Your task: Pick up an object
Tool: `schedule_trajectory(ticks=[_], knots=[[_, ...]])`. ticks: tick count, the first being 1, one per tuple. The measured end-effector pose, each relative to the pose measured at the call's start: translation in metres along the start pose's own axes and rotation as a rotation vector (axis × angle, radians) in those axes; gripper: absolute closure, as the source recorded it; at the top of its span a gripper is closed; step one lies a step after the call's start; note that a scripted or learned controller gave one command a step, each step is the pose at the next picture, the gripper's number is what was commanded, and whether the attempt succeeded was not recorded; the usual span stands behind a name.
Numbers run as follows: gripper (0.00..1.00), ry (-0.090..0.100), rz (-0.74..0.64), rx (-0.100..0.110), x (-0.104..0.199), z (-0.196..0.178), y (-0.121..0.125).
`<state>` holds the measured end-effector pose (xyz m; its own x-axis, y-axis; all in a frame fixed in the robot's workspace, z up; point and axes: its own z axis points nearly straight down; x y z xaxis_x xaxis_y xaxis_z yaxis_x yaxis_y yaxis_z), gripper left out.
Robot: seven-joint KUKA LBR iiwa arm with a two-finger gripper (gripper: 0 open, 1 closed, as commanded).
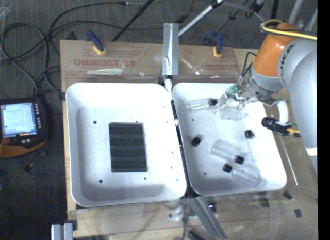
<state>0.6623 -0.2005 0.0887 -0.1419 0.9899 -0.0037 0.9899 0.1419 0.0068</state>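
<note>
Jaws [233,95] sit low over the right bin [273,182], near its 12 o'clock rim, at the end of the grey arm [304,89] whose orange band [270,58] shows toward 1 o'clock. How far they are parted cannot be told; clear plastic and metal blur together there. A clear vial with a black cap [201,104] lies just at their 9 o'clock side, and another clear piece [233,113] lies just below them, touching or nearly so; whether either is gripped is unclear. Further clear vials [227,152] lie toward 6 o'clock in that bin, with small black caps [196,141] scattered well apart. The left bin [82,105] bears a black ribbed block [128,147] at its middle. A handheld controller [20,123] lies off the bench at 9 o'clock.
</note>
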Motion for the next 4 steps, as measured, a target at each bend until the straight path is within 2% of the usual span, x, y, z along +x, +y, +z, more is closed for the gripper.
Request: schedule_trajectory(ticks=[1,2,3,4], knots=[[1.00,-0.005,-0.002,-0.003,0.000,-0.012,0.001],[0.00,-0.005,-0.002,-0.002,0.000,-0.012,0.001],[0.00,-0.001,-0.065,-0.002,0.074,-0.001,0.009],[1.00,-0.002,-0.065,-0.007,0.075,-0.012,0.010]])
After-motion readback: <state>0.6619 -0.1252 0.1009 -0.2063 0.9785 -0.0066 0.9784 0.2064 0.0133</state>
